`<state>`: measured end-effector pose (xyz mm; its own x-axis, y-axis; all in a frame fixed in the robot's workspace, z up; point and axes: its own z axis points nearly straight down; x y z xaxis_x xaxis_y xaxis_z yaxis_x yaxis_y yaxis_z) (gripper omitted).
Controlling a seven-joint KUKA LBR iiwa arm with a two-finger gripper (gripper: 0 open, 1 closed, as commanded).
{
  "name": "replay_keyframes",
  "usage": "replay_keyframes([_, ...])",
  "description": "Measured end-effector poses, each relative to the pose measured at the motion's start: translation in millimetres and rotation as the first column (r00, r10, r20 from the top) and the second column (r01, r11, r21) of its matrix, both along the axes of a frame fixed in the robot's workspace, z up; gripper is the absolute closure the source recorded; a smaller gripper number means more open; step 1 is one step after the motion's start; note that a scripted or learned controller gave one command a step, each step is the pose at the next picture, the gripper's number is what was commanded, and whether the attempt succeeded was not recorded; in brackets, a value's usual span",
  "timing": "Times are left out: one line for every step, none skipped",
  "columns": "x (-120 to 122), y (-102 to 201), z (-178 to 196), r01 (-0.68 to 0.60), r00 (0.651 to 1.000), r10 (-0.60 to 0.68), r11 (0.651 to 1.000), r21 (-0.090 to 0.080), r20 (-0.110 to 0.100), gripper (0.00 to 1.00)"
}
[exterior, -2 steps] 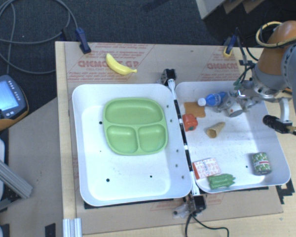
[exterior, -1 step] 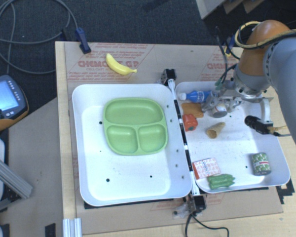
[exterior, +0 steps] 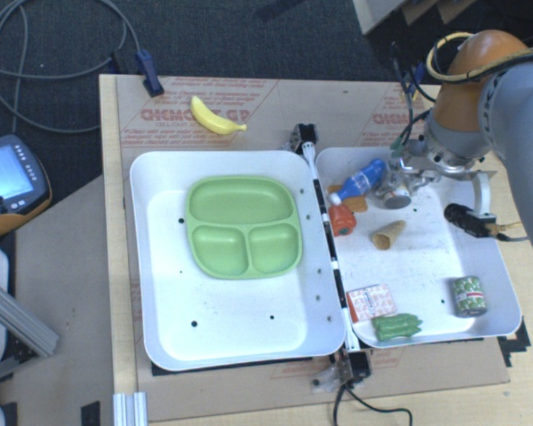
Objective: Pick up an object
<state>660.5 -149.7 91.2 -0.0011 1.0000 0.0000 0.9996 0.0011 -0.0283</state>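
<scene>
- Blue bottle [exterior: 364,177] lies at the right bin's [exterior: 497,278] far-left corner, just beside the claw [exterior: 396,187]; claw opening: cannot tell.
- One cone [exterior: 388,233], one can [exterior: 468,295], one green tray [exterior: 245,226].

Two bins sit side by side on the bench [exterior: 249,96]. A divided plate [exterior: 245,226] lies in the left bin [exterior: 160,264], toward twelve o'clock. In the right bin [exterior: 489,264], a bottle [exterior: 362,179] lies at eleven o'clock, a cone [exterior: 388,233] near the middle, a can [exterior: 468,295] at four o'clock, and a packet [exterior: 370,303] at seven. A banana [exterior: 216,118] rests on the bench behind the left bin.
</scene>
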Motion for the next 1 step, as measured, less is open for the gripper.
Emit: replay_keyframes([2.3, 54.8, -4.6, 0.003, 1.000, -0.003, 1.000, -0.002, 0.009, 1.00])
